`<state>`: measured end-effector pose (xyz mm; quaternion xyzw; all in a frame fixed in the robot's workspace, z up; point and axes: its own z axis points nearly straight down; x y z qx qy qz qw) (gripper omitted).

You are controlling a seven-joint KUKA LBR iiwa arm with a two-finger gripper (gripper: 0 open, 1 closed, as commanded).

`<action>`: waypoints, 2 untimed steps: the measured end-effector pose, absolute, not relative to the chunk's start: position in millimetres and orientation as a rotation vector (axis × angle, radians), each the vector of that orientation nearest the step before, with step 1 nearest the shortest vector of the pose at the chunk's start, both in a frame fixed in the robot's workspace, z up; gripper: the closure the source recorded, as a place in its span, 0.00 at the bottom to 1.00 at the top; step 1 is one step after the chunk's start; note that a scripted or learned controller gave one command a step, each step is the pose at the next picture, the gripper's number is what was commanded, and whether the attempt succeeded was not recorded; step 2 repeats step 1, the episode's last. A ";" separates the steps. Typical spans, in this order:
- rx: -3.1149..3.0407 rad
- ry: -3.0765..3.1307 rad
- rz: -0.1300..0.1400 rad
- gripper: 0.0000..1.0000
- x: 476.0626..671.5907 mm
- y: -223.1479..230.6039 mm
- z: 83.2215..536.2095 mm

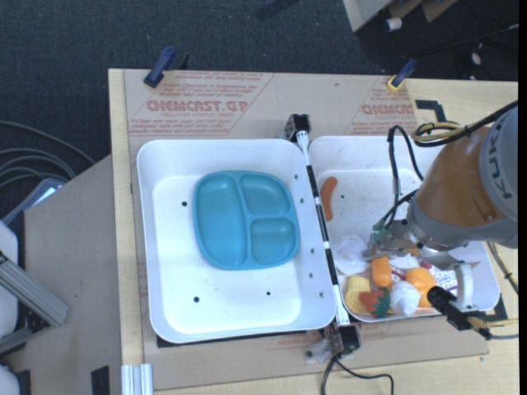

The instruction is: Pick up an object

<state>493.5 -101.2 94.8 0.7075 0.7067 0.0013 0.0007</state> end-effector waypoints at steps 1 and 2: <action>2.222 2.223 0.000 1.00 489.4 -26.1 208.6; 2.222 2.223 0.000 1.00 489.4 -26.1 208.6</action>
